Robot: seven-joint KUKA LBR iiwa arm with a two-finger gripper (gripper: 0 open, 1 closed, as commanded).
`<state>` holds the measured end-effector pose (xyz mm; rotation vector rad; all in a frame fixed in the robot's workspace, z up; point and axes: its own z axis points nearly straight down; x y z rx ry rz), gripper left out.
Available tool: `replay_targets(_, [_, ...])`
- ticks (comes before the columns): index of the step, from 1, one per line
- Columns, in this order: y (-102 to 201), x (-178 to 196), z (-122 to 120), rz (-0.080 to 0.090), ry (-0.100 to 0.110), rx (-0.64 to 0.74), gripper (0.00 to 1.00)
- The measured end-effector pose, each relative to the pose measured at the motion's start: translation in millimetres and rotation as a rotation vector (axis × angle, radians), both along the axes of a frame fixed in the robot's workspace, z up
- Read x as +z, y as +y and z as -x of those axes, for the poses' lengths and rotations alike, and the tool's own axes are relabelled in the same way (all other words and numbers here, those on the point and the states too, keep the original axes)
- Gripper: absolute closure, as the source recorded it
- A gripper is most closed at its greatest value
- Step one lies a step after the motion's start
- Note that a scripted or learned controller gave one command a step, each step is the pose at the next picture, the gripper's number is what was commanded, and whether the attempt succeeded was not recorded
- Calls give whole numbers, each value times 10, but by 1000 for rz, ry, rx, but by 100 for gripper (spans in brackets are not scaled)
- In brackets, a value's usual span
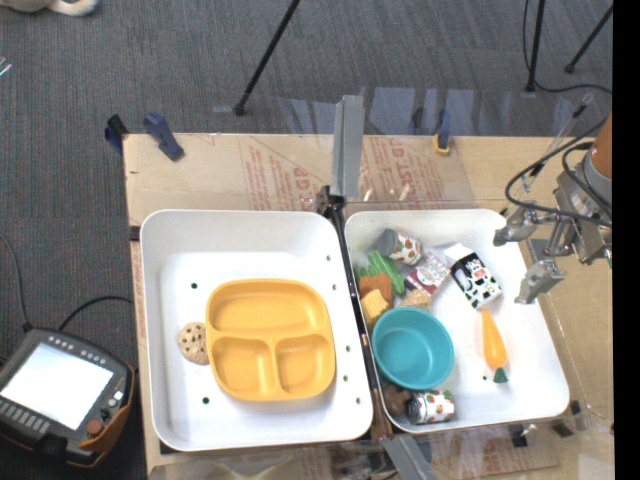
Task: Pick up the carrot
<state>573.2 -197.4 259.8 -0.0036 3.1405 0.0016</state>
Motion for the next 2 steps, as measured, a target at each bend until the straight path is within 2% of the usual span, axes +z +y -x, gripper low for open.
replay_targets(1, [-94, -937, 308, -3, 10, 11, 0])
replay_targets(2, [-101, -1758, 339, -3, 7, -8, 0])
